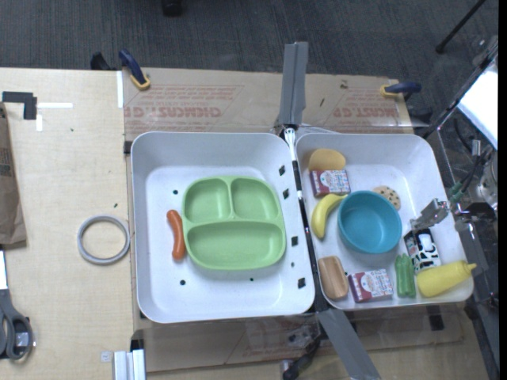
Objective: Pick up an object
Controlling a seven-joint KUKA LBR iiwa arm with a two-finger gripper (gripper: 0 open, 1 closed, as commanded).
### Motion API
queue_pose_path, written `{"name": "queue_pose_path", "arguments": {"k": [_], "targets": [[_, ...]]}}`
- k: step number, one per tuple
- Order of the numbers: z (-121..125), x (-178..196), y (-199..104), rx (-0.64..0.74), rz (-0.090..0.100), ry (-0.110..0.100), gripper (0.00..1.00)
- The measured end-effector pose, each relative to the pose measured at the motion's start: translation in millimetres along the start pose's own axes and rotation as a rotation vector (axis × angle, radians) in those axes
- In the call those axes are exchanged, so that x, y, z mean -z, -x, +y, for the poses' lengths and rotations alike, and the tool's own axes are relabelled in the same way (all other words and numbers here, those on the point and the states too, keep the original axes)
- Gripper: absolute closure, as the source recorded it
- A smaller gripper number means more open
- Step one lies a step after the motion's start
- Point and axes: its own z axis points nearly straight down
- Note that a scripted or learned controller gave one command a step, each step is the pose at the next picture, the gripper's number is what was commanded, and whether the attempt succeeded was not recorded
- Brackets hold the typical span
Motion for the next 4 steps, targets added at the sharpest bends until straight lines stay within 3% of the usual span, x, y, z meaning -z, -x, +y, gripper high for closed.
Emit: {"name": "queue_pose_path", "arguments": {"k": [1, 2, 3, 4], "targets": [[-6.9, -110.2, 15.9, 0.146, 0.006, 0.001, 0.00], [-6.3, -101.5, 17.0, 0.143, 0.002, 0.003, 1.00], [31.3, -115.9, 22.0, 0.173, -0.004, 0.010, 1.00], [42.0, 14.0, -17.3, 0.142, -0.001, 0.001, 1.00]]}}
